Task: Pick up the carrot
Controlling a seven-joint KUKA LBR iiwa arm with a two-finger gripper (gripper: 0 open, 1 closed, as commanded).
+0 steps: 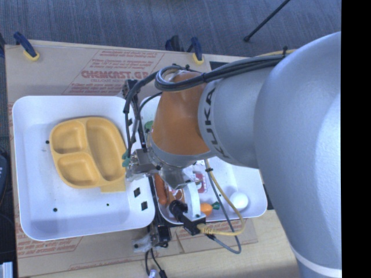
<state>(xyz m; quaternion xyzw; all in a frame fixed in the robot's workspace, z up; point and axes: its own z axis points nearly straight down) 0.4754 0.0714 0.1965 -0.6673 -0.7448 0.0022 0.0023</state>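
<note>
Orange carrot (205,209) lies by the right bin's (255,190) near edge, green tip toward a white egg (239,201) and partly covered by the arm (179,126). The fingers are hidden beneath it, open or closed I cannot tell. Beyond, leftward, a yellow divided plate (87,150) rests in the left bin (29,172).

Single fixed camera above bench (69,68), looking down aslant, close.

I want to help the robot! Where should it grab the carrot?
Probably the orange middle of the carrot, from straight above, squeezing across its narrow width: it seems to lie flat in the right bin, partly hidden under the arm.
</note>
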